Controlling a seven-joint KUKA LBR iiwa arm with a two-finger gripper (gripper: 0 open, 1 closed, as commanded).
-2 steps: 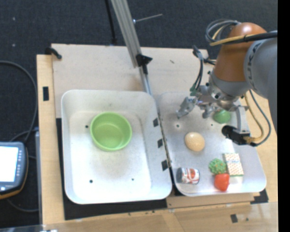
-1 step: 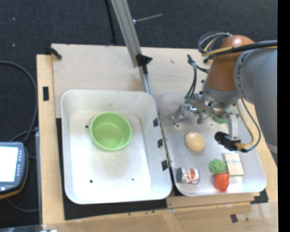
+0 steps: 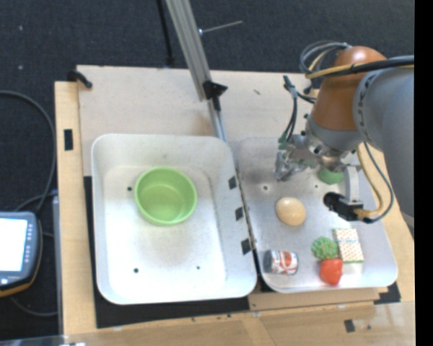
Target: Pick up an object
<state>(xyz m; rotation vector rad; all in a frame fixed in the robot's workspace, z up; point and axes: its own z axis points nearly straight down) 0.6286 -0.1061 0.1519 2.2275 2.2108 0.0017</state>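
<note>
- Camera view: two shallow white bins lie side by side on the bench; the left bin [image 3: 115, 265] holds a green bowl [image 3: 166, 195], upright, a little toward 11 o'clock of that bin's middle.
- The right bin [image 3: 263, 157] holds the loose things. A pale egg-shaped object [image 3: 291, 211] lies near its middle.
- At 6 o'clock of the egg, close to the bin's near-left corner, a small can [image 3: 281, 262] lies on its side; red and white print shows on it, but no writing can be read.
- At 4 to 5 o'clock of the egg sit a green broccoli-like piece [image 3: 322, 248], a red piece [image 3: 331, 271] just below it, and a small box [image 3: 348, 245] touching both on their right. The box carries a speckled pattern; its lettering is too small to read.
- The arm comes in from 3 o'clock, and the gripper [image 3: 289, 163] hangs over the far part of the right bin, at 12 o'clock of the egg and apart from it.
- How wide its tips stand cannot be told; nothing can be made out held in them.
- A black clip-like part [image 3: 343, 206] with cables hangs at 3 o'clock of the egg.
- A slanted metal rail [image 3: 195, 49] crosses the bench from 12 o'clock toward the gap between the bins.
- A handheld screen unit [image 3: 7, 251] sits off the bench at 9 o'clock.
</note>
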